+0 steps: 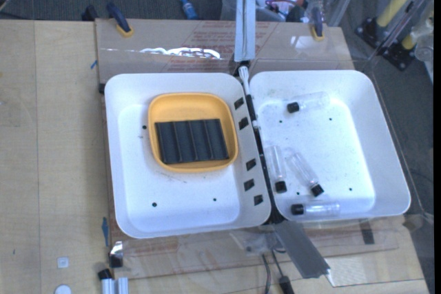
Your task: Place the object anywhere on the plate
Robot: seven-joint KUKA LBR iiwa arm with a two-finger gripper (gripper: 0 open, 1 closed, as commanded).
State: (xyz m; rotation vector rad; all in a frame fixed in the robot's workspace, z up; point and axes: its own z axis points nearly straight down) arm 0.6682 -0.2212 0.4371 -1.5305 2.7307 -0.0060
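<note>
Best, I judge, to take one vial from the right bin across its middle and set it low on the plate, over the black insert.

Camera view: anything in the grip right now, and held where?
Nothing is seen held. The dark ridged object lies on the yellow plate in the left bin; clear vials lie loose in the right bin.

The plate is yellow-orange and bears a dark grey ribbed block. Both bins are white, the right one speckled with small dark dots. The vials are clear with black caps. The bench is pale wood.
</note>
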